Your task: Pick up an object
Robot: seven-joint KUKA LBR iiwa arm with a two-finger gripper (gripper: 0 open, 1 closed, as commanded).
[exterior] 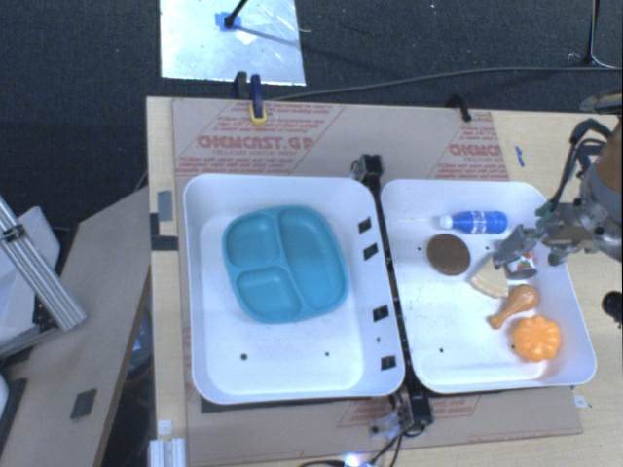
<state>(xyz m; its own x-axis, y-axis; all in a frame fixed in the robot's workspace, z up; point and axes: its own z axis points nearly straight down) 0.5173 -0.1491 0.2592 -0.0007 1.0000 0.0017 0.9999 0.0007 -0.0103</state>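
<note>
I see one blue plate [285,264], one bottle [474,222], one pumpkin [536,339]. My jaws: I cannot tell.

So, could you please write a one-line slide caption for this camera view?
Gripper poised over right bin holding bottle, brown disc, drumstick and pumpkin; blue tray in left bin.

Two white bins [292,382] on the tabletop [243,139]. Left bin: one blue divided plate [285,263]. Right bin: one blue-and-white bottle [474,222], one brown disc [449,254], one cream wedge [489,283], one drumstick [514,305], one orange pumpkin [536,338].
</note>
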